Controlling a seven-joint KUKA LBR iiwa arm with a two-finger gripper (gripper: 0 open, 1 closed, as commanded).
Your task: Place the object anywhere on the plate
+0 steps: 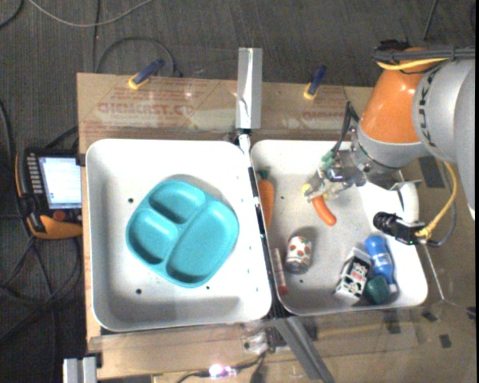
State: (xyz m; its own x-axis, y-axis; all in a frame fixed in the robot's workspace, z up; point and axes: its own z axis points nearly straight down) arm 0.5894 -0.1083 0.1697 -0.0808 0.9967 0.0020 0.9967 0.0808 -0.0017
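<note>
A teal plate (pixel 184 231) with three compartments lies in the left bin (pixel 104 294). In the right bin (pixel 291 162) my gripper (pixel 323 186) hangs low over the upper middle. A small orange-red sausage-shaped object (pixel 326 211) sits right at its tip, slanting down to the right. Whether the gripper has hold of that object or merely touches it is not visible. The grey arm with its orange band (pixel 395 106) comes in from the upper right.
Other things in the right bin: an orange carrot (pixel 266 200) along the left wall, a spotted cup (pixel 299 252), a thin reddish stick (pixel 279 271), a blue bottle (pixel 380 260), a printed box (pixel 354 276) and a dark green item (pixel 376 291). A ridge (pixel 255 214) separates the bins.
</note>
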